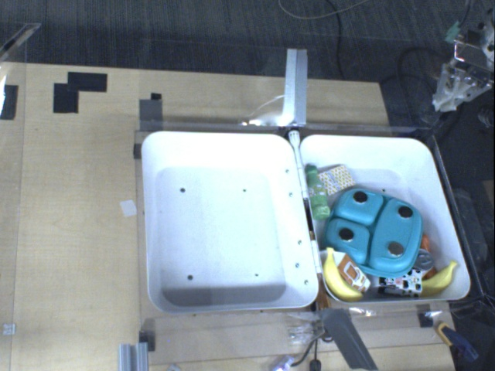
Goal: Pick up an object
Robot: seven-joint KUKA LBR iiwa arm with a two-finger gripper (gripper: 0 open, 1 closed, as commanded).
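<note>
The right bin [418, 161] holds a heap of objects in its front left part. A large teal moulded piece [377, 234] with four rounded lobes lies on top. A yellow banana-shaped toy [339, 275] curves under its front edge, and its other yellow tip [442, 275] pokes out at the right. A green bottle-like item [315, 193] lies along the bin's left wall beside a patterned packet [336, 178]. My gripper [462, 72] hangs at the far upper right, outside and beyond the bins, well away from every object, with nothing seen in it.
The left bin [220, 222] stands beside the right one, split from it by a metal divider post [296, 91]. A small black-and-white item [402, 283] and an orange piece [425, 243] lie under the teal piece. Cables [325, 2] trail on the dark floor behind.
</note>
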